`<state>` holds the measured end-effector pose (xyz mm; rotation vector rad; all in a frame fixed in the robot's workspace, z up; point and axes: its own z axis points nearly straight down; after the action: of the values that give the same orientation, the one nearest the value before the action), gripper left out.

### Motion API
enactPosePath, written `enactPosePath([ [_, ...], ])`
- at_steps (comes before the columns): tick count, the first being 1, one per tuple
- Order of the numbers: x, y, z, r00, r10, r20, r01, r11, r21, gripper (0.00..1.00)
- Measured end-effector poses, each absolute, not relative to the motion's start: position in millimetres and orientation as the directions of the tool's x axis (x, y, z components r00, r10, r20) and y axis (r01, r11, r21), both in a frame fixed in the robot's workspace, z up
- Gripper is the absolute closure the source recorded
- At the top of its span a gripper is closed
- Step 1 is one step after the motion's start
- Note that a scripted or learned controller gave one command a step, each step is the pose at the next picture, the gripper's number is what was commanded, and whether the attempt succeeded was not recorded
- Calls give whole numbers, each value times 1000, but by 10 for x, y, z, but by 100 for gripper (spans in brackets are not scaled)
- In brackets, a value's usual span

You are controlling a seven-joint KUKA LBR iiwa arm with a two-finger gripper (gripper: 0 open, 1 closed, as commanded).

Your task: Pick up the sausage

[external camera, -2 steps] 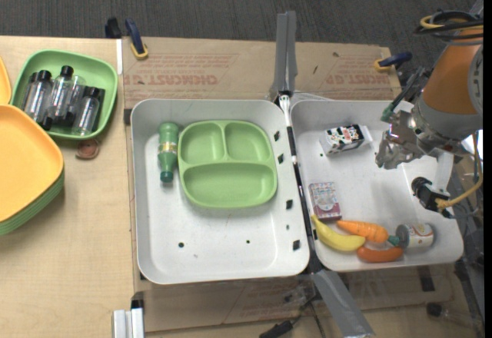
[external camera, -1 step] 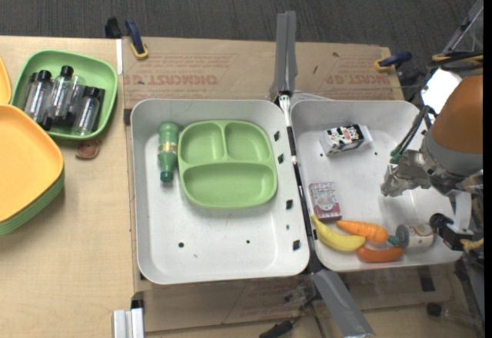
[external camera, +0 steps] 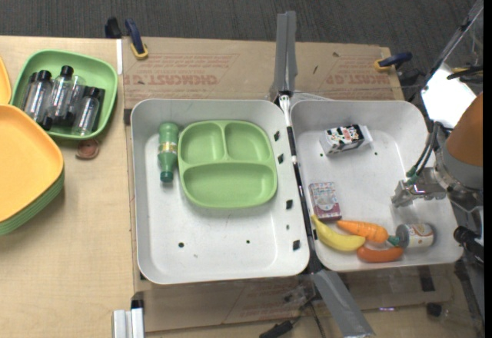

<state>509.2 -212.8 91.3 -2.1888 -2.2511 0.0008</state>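
Your gripper (external camera: pixel 407 194) hangs over the right bin (external camera: pixel 384 117), though you cannot tell how it stands. The sausage (external camera: pixel 380 254) lies near it, beside the carrot (external camera: pixel 363 230) and banana (external camera: pixel 336 236).

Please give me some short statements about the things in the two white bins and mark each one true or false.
1. The green divided plate lies in the left bin. True.
2. The green bottle lies inside the plate. False: it lies beside the plate, on its left.
3. The sausage lies in the right bin, near the front edge. True.
4. The banana is in the left bin. False: it is in the right bin, next to the carrot.
5. The gripper holds the sausage. False: the sausage lies on the bin floor.
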Motion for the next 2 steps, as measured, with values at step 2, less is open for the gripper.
enactPosePath([
  [2,4763,-1834,907,571,821,-2,821,-571,-4,100],
])
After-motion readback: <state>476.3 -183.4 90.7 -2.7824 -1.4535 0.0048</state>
